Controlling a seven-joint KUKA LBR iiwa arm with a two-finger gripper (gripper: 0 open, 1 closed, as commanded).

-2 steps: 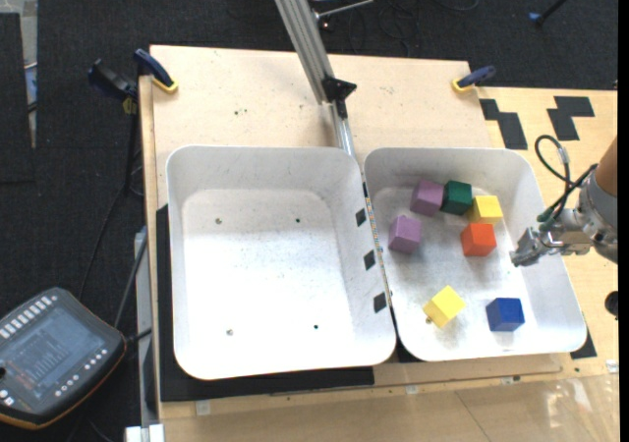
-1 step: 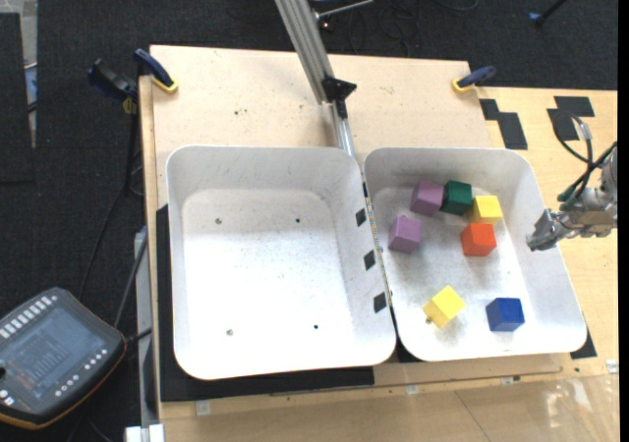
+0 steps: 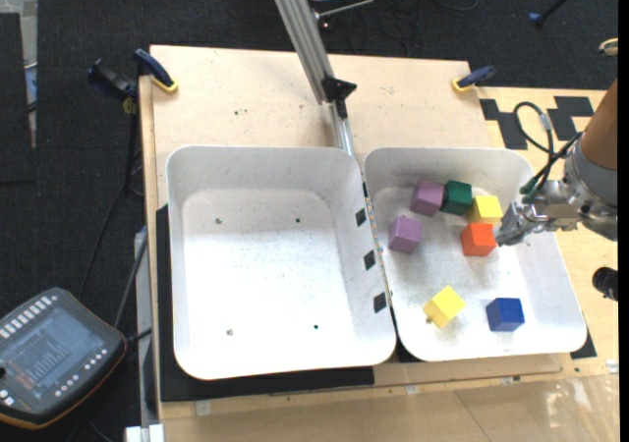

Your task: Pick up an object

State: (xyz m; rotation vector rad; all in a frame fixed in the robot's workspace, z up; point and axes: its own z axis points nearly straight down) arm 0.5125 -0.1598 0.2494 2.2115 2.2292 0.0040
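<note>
The bench is pale wood. 2 white bins sit on it side by side, left bin and right bin. 2 clamps grip its far corners.

Matt pale wood bench; smooth, faintly speckled white plastic bins; brushed metal pole above.

The left bin lies open; the right bin is crowded (seven blocks), freest along its front left.
</note>
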